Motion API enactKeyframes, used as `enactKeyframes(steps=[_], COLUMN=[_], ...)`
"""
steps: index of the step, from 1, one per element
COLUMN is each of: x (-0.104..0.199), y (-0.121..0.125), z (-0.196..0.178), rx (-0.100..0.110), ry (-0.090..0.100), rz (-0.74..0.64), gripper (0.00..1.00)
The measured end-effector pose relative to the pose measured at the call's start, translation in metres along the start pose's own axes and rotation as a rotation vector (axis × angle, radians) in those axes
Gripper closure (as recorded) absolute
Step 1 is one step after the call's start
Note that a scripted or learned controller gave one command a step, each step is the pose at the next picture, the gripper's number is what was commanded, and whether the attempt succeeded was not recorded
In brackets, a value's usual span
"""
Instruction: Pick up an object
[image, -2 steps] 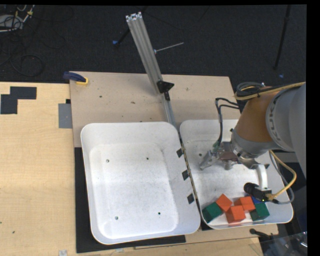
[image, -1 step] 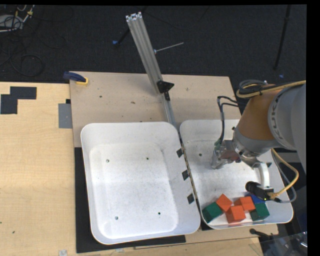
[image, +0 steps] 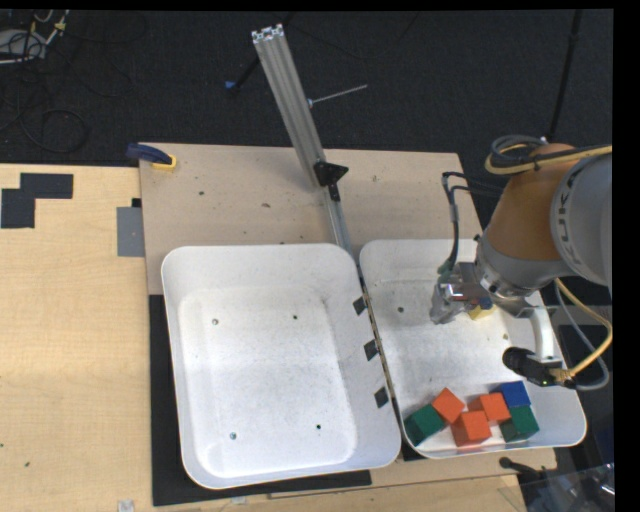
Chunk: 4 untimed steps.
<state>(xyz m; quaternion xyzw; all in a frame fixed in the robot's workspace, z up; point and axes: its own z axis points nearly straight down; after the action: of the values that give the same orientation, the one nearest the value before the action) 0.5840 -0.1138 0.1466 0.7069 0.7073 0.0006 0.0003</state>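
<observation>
Blocks: a small cluster of coloured wooden-looking cubes is sitting in the near right corner of the right shallow white plastic bin (image: 420, 275): an orange cube (image: 448, 405), a second orange cube (image: 472, 428), a third orange cube (image: 494, 407), a green cube (image: 425, 424), a darker green cube (image: 520, 427) and a blue cube (image: 514, 393), all touching or just beside one another.
Pincer: the metal two-finger pincer (image: 446, 305) is hanging over the middle of the right bin, well apart from the cubes; nothing is showing between its fingers, and I cannot tell whether they are spread or pressed together.
Arm: the grey arm with the orange band (image: 525, 215) is reaching in from the right.
Left bin: the left shallow white plastic bin (image: 200, 270) is lying beside the right one.
Counter: the pale wooden counter (image: 240, 190) is carrying both bins, and a slanted aluminium rail (image: 292, 100) is rising behind them.
</observation>
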Motion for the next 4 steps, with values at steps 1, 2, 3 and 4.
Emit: enactKeyframes(steps=[1, 2, 3, 4], x=[0.0, 0.005, 0.053, 0.1], y=[0.001, 0.001, 0.01, 0.023], z=[-0.042, -0.086, -0.094, -0.1], rx=[0.0, -0.001, 0.003, 0.002], ry=[0.0, 0.0, 0.001, 0.002], rz=[0.001, 0.0, -0.003, -0.003], gripper=[1.0, 1.0, 1.0, 1.0])
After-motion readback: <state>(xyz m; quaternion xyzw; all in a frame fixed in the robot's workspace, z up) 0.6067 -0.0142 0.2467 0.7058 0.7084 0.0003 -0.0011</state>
